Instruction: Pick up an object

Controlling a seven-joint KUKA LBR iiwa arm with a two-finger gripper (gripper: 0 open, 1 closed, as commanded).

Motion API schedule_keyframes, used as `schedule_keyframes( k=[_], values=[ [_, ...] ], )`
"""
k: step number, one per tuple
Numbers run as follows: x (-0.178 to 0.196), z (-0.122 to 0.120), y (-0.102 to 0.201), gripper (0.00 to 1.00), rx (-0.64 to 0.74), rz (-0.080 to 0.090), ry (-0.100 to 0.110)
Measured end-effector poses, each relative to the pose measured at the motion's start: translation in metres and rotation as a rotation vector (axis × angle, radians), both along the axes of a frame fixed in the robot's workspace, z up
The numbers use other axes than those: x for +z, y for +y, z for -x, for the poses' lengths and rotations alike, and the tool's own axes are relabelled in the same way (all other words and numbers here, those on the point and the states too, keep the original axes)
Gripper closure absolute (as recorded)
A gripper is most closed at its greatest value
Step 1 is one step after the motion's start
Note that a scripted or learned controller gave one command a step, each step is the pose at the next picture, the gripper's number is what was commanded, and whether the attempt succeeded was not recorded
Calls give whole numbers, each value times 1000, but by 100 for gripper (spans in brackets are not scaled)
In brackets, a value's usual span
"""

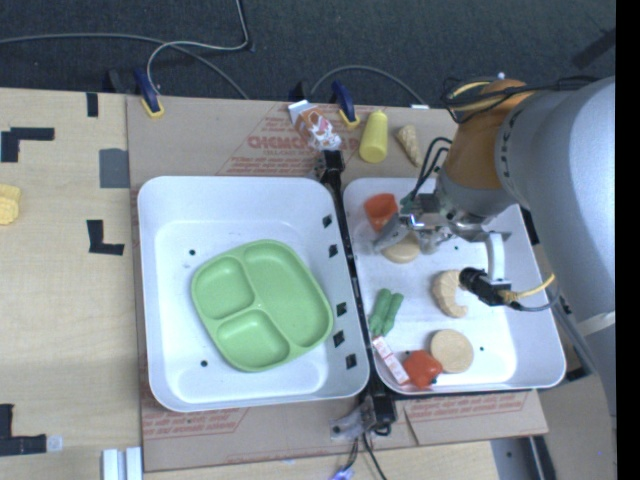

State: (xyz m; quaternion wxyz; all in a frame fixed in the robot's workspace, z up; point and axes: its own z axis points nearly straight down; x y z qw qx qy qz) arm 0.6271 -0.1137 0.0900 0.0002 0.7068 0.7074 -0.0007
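Note:
My gripper (405, 230) is low in the right bin (530, 353), near its upper left part, with its fingers spread around a pale round biscuit (401, 252). Just left of it lies an orange-red piece (379, 209). Further down the right bin lie a tan croissant-like piece (449, 293), a round cracker (451, 349), green beans (384, 310) and a red item with a wrapper (410, 368). The fingers look open; nothing is lifted between them.
The left bin (170, 218) holds a green divided plate (262, 303). Behind the bins on the cardboard lie a yellow bottle (373, 136), a small carton (313, 125) and a beige piece (409, 144). The arm's grey body (570, 168) covers the right bin's far right side.

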Motion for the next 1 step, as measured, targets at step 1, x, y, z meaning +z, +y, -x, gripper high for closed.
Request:
schedule_keyframes(
  k=[1],
  values=[
    [10, 0, 0, 100, 1, 0, 0]
  ],
)
